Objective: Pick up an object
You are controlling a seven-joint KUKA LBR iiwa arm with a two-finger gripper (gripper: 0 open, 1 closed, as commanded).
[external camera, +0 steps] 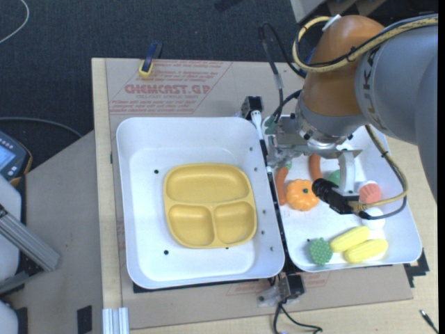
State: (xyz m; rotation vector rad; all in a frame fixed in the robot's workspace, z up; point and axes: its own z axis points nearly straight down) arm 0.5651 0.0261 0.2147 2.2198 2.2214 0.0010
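The right bin holds several toy foods. An orange pumpkin lies near its left wall, beside an orange carrot-like stick. A red-orange sausage shape stands just behind the pumpkin. Two yellow pieces and a green bumpy item lie near the front edge. A pink and red item sits to the right. My gripper hangs low over the back left of this bin, right above the sausage shape and the pumpkin, and the wrist covers much of it.
The left bin holds a yellow divided plate. A black cable loops from the wrist across the right bin. A cardboard sheet lies behind the bins, with a small yellow and blue clip on it.
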